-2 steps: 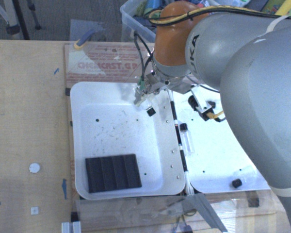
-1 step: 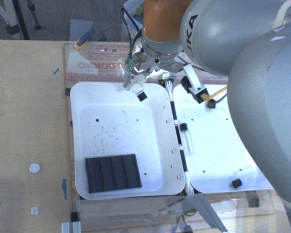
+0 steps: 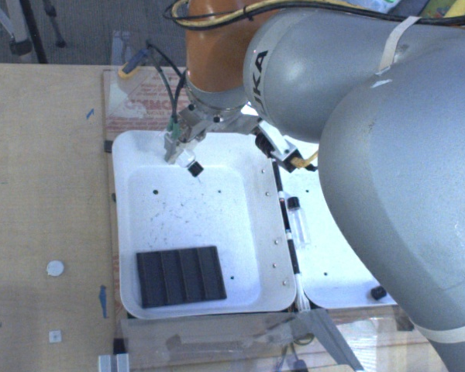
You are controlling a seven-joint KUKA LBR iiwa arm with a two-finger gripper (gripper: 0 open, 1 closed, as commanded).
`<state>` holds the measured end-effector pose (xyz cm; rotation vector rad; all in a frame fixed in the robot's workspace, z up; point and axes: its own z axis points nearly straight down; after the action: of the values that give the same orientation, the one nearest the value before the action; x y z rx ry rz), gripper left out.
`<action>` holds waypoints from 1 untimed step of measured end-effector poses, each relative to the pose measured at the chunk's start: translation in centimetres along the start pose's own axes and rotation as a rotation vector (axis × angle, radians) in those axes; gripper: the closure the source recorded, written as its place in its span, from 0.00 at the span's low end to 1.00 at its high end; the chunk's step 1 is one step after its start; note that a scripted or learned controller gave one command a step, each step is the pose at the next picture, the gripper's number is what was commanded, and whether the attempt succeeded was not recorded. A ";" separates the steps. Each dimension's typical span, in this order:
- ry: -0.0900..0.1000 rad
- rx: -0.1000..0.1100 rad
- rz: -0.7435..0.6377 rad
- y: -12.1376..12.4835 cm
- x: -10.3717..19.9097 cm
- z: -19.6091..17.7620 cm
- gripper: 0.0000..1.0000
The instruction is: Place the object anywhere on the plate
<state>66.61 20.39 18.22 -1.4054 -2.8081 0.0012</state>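
A black ribbed plate lies flat in the near left corner of the left bin. My gripper hangs over the far left part of that bin, well behind the plate. A small dark piece sits right at the gripper's tip; whether it is held or lying on the bin floor is unclear. The grey arm with its orange band covers the bench's upper right.
The right bin holds a small black item near its front edge. A clear tube with a black cap lies by the divider between the bins. A white disc rests on the wooden bench at left.
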 end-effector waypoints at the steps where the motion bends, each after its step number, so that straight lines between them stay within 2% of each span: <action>1: 0.000 -0.002 -0.417 -1.1 2.2 -1.6 1.00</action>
<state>64.36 21.49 19.81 -0.7942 -3.0390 -0.0013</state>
